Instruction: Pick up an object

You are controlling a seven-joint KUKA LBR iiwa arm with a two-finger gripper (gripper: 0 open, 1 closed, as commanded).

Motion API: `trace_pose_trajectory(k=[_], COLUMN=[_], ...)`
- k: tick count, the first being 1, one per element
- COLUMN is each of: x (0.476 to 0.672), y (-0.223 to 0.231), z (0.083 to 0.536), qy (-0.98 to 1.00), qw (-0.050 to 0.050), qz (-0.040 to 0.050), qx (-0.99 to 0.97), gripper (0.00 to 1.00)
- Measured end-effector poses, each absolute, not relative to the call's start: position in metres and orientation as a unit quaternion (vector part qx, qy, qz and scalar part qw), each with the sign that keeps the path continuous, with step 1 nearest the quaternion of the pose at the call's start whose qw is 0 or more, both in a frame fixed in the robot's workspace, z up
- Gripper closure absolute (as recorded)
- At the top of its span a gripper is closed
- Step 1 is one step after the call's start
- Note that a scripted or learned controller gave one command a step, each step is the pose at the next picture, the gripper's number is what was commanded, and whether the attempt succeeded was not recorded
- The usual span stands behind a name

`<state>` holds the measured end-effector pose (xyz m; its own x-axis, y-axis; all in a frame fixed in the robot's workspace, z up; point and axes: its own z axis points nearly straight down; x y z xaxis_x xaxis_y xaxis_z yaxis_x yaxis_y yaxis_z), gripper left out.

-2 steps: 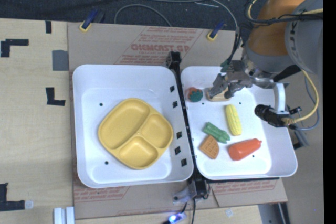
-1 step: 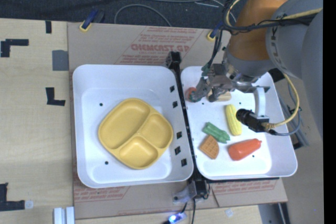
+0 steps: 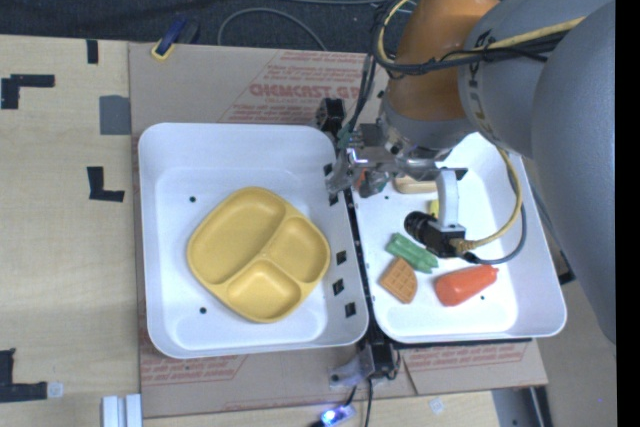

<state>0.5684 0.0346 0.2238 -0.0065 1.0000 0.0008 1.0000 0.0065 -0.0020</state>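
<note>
Pincer [image 3: 372, 177] over the right white plastic bin [image 3: 520, 315], near the wall shared with the left bin [image 3: 165, 215]; grip state cannot be told, nothing seen held.
Candidates just beyond it, toward the near rim: green ridged piece [image 3: 412, 252], tan waffle-shaped toy [image 3: 398, 281], orange carrot-shaped toy [image 3: 465, 284]. Carrot likely easiest, having open floor around it. Yellow three-compartment plastic tray [image 3: 258, 253] lies across the wall.

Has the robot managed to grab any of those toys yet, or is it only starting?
Nothing looks picked up yet. The gripper is low over the near-left corner of the right bin, with no object visible in it. The green piece, waffle-like piece and orange carrot lie on that bin's floor; the yellow divided plate sits in the left bin. The whole grasp and lift remain.
</note>
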Motion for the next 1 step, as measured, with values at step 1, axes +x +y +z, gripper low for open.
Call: trace_pose_trajectory(k=[1], x=[0.5811], y=[0.0974], z=[0.2214], qy=[-0.710], qw=[0.001], qz=[0.0000], qx=[-0.704], gripper=[1.00])
